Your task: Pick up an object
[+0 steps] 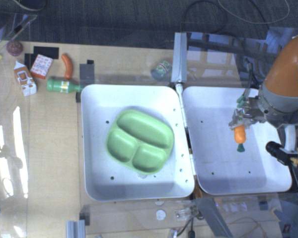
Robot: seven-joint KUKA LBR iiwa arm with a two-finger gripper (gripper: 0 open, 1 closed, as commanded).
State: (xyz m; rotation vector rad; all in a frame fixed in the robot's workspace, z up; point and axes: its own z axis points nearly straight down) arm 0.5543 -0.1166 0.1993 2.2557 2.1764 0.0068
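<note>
The step in hand is the grasp itself. The end effector [240, 122] sits in the right bin [213, 172], directly above a small toy carrot [240, 135] with an orange body and a green tip. The carrot's upper end meets the fingertips and its body hangs below them, green tip pointing down. It appears to be pinched between the fingers, which stand narrow, though the contact zone is small and partly blurred. Whether the carrot is clear of the bin floor cannot be determined from this view.

The next move calls for a straight vertical lift, slow enough that a hold on only the top end does not slip.

The arm [288, 78] reaches in from the right side, orange band above the wrist, with the wrist angled down toward the bin.

The left bin [94, 182] holds a green divided plate [140, 141]. On the counter [39, 157] beyond it lie a green bottle [62, 86], a toy sausage [67, 66] and two small cartons [32, 72], all well apart from the arm.
</note>
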